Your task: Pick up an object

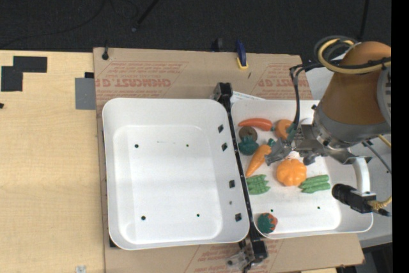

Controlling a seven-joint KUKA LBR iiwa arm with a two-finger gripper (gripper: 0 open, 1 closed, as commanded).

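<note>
Toy foods lie in the right bin (348, 222): orange pumpkin (291, 172) at centre, carrot (257, 158) to its left, two green pods (257, 185) (315, 185) either side below, red sausage-shaped piece (255, 123) near the far wall, dark round piece (248, 134) beside it. A small red-green piece (266, 222) sits at the near left corner. Gripper (284, 150) hangs low over the carrot and pumpkin; finger opening cannot be told, nothing visibly held. Left bin (166, 169) adjoins along a black divider (234, 163).
</note>
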